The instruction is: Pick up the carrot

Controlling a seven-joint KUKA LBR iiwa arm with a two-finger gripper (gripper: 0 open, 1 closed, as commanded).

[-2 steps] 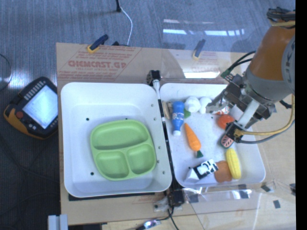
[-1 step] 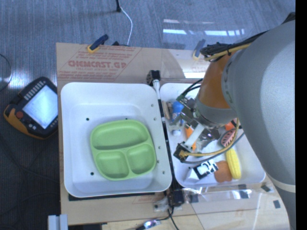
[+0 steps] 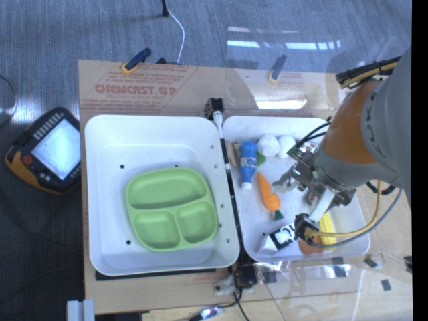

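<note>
- Orange carrot (image 3: 269, 192) lies flat on the floor of the right bin (image 3: 287, 120), left of centre, its length running from upper left to lower right with the thicker end at the lower right.
- The carrot is not held: it rests on the bin floor with bare white floor along both of its long sides, which should leave room for a grasp across its width.
- A blue bottle (image 3: 248, 160) lies just above and to the left of the carrot, near its upper tip but apparently apart from it. Judgement: a descent biased towards that tip risks catching the bottle.
- Two white balls (image 3: 277, 144) sit beyond the bottle, against the bin's far wall and clear of the carrot.
- The gripper (image 3: 297, 174) stands just to the right of the carrot, over the middle of the bin. Whether it is open or closed cannot be told from this angle.
- Judgement: the step in hand is the approach, and the pick is not yet made.
- A yellow item (image 3: 328, 223) lies by the bin's right side, partly hidden by the arm.
- The left bin (image 3: 107, 139) holds a green divided plate (image 3: 172, 208), well apart from the work.
- Both bins sit side by side on the table (image 3: 134, 89), rims touching.
</note>
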